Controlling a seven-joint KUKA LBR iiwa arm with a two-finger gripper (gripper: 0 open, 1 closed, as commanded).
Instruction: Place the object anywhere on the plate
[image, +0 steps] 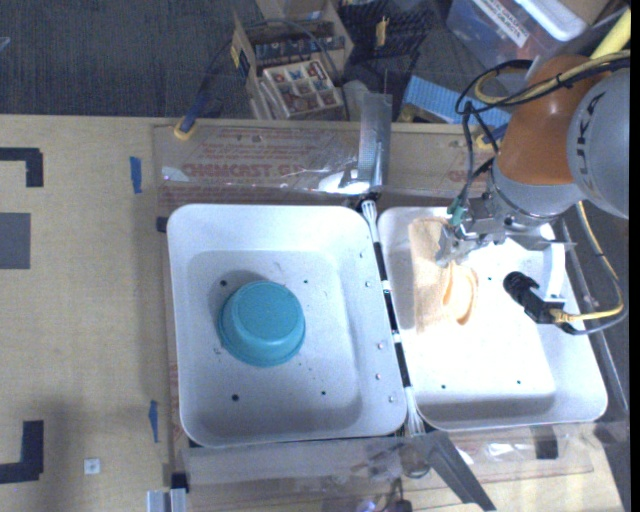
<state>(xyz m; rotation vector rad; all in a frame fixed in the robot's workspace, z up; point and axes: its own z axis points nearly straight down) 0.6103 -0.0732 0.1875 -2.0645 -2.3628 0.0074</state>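
Banana-like object (464, 297) in right bin (520, 390), gripper (452, 247) above; plate (262, 322) in left bin (200, 250).

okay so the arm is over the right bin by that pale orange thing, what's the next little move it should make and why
Probably a short lift straight up. The gripper sits at the upper end of the pale orange object in the right bin, while the teal plate lies in the left bin. Whether the object is actually gripped isn't visible, so a small rise would test the hold before crossing over.
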